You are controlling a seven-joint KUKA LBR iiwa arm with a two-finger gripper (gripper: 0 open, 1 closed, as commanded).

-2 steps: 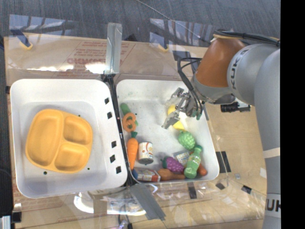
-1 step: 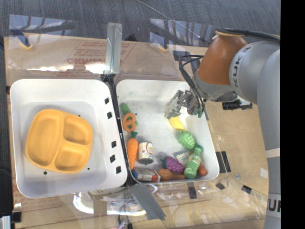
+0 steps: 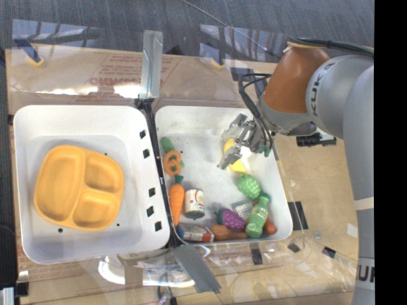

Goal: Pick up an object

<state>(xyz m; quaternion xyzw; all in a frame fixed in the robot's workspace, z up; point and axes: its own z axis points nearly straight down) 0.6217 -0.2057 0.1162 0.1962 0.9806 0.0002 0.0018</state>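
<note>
Arm (image 3: 331, 100) enters from the right over the right bin (image 3: 203, 122); left bin (image 3: 25, 170) holds a yellow divided tray (image 3: 77, 186). Gripper (image 3: 236, 146) is low in the right bin's upper right part, fingers spread either side of a yellow object (image 3: 236, 164), which lies on the bin floor, not visibly clamped. Smaller items crowd the bin's left wall and lower edge: carrot (image 3: 177, 201), green bottle (image 3: 257, 216), can (image 3: 194, 203), green knobbly piece (image 3: 250, 186), purple grapes (image 3: 233, 219).
</note>
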